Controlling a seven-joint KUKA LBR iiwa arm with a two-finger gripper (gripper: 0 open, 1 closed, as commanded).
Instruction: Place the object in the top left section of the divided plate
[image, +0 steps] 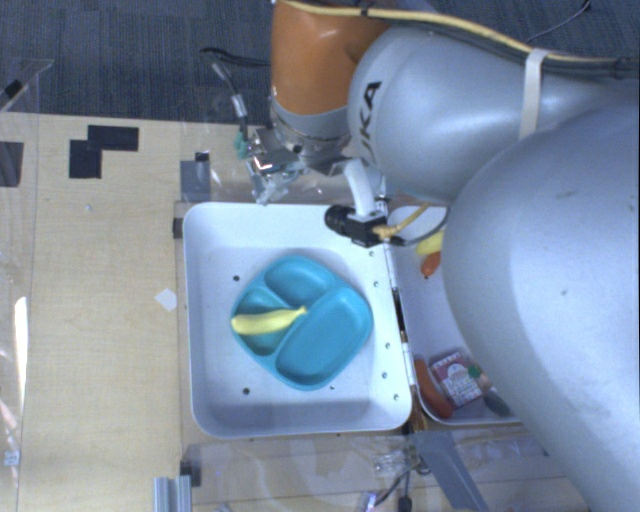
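A blue divided plate (305, 322) lies in the middle of the left white bin (215, 400). A yellow banana-shaped object (267, 320) rests in the plate's left section, its right tip reaching over the ridge toward the large section. My gripper (266, 178) hangs over the bin's far rim, above and apart from the plate, with nothing visibly in it. The orange-banded wrist sits just behind it.
The grey arm covers most of the right bin (432, 322). A red packet (458, 381) and a reddish sausage-like item (428, 386) lie at its near end, and a yellow and orange piece (430, 252) at its far end. A black cable fitting (352, 224) overhangs the divider.
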